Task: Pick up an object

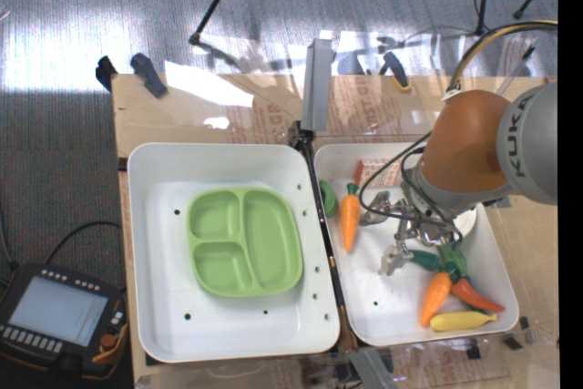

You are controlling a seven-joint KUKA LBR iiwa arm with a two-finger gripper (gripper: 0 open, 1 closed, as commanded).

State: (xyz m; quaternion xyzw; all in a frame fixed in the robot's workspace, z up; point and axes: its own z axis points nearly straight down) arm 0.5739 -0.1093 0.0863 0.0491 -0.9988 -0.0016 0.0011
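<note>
Poised over the right bin [364,323], the gripper [393,237] hung with its fingers spread apart and nothing between them. One carrot [350,219] lay just to its left (leafy end up), while two more carrots [435,296] and a yellow banana [463,321] clustered near the bin's lower right. A green divided plate [244,241] sat in the left bin [155,305].

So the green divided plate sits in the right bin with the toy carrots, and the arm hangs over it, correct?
Not quite. The camera view shows the green divided plate in the left bin, alone. The toy carrots lie in the right bin, and the arm hangs over that bin.
</note>
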